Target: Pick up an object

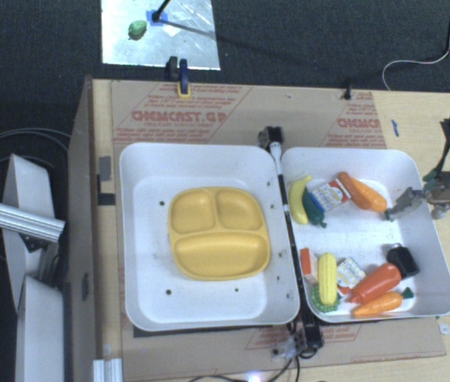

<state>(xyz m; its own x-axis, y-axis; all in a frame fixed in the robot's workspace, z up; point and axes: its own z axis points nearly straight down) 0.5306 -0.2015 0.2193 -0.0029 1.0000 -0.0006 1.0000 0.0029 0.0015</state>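
two shallow white bins sit side by side on the bench. the left bin (pixel 141 213) holds a yellow divided plate (pixel 218 233) at its middle, lying flat. the right bin (pixel 440 281) holds all the small toy foods. in its upper part a yellow banana (pixel 296 200) stands along the left wall, just beside a small blue piece (pixel 315 207) and a white and red packet (pixel 331 194); an orange carrot (pixel 362 192) lies tilted to the right of the packet. in the lower part an ear of corn (pixel 327 278) lies upright in the frame beside a second small white packet (pixel 349 272), with a red-orange pepper (pixel 377 282) and another carrot (pixel 378 304) crowded against it near the bottom edge. a small black block (pixel 402 259) sits just above the pepper.

the gripper (pixel 404 204) comes in from the right edge of the frame, over the upper right part of the right bin, its grey tip just right of the upper carrot. nothing shows between its fingers, and whether they are spread or closed i cannot tell. the white floor under the tip is bare; the carrot and black block are the nearest things.

at the upper left of the frame a shiny sheet (pixel 160 22) lies on the dark floor with a small green object (pixel 137 29) on it.
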